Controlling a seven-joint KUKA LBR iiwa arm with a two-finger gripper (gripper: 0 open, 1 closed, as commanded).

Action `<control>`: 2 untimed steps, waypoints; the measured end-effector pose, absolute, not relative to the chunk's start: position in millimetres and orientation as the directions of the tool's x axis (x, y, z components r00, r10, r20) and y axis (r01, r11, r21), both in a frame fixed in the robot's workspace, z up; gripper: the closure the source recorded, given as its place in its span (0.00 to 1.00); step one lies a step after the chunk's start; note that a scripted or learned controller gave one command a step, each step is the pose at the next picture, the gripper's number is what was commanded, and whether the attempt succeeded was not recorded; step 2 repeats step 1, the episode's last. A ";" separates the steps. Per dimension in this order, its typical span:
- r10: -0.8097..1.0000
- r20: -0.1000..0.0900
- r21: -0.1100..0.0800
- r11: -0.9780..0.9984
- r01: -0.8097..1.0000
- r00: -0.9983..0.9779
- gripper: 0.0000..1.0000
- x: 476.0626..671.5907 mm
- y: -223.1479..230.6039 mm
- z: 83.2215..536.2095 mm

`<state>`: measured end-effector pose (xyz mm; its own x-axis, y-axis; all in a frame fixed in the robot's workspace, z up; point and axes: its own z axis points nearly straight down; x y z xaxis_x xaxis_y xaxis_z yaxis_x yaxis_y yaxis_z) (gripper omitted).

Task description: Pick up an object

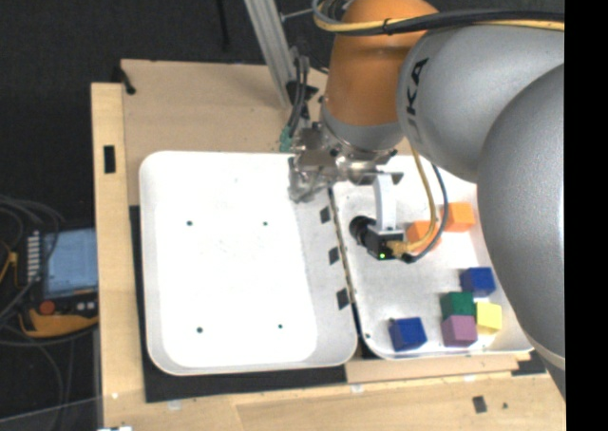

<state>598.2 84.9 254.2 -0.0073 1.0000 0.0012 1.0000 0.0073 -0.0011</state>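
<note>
Hovering over the far end of the ridge between the two bins, the gripper (306, 173) sits low under the orange wrist, well apart from every object. Cannot tell if it is open or closed, too cluttered there; nothing visibly held

All candidates lie in the right bin (418, 287). Orange block (460, 216) is at the far side, close to the arm. Second blue block (478, 280), green block (458, 304), yellow block (488, 315) and purple block (459, 329) bunch together near right; green, yellow and purple look touching. Lone blue block (407, 333) sits near left in that bin, just beside the near wall, clear of the bunch

Best pick, as a judgement: lone blue block. Looks small, stiff and light, not fragile, with flat matte faces, so slip risk seems low. Take it from above across two opposite side faces, centred, low on the sides. It has open floor left, right and far, while the near wall is close, so a left-right pinch looks safest. The bunched blocks leave little room between them and would likely get knocked

Pointing: the block is roughly cube-like, so no real long axis and no front. It lies flat with one face up. Its sides look about square to the near wall, maybe slightly turned, too small to be sure. Wrist angle should match those faces
</note>
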 end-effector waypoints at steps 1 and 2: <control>1.000 0.002 -0.001 0.002 1.000 -0.002 0.00 598.5 82.8 254.1; 1.000 0.002 -0.001 0.002 1.000 -0.002 0.00 598.5 82.8 254.1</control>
